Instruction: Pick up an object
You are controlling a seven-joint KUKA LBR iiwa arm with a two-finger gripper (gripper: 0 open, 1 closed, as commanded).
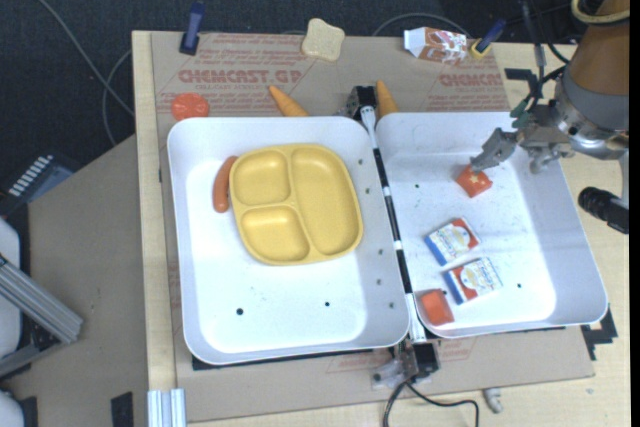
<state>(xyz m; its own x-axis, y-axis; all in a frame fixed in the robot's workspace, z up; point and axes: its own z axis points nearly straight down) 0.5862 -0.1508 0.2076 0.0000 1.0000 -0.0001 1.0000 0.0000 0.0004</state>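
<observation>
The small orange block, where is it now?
In the camera view, the small orange block lies in the upper part of the right bin, just below the gripper and above the two small cartons.

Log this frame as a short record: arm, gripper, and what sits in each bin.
arm: reaches in from the right over the right bin
gripper: just above the small orange block, nothing seen held
right bin: orange block, two small cartons, red piece
left bin: yellow divided plate, sausage beside it
</observation>
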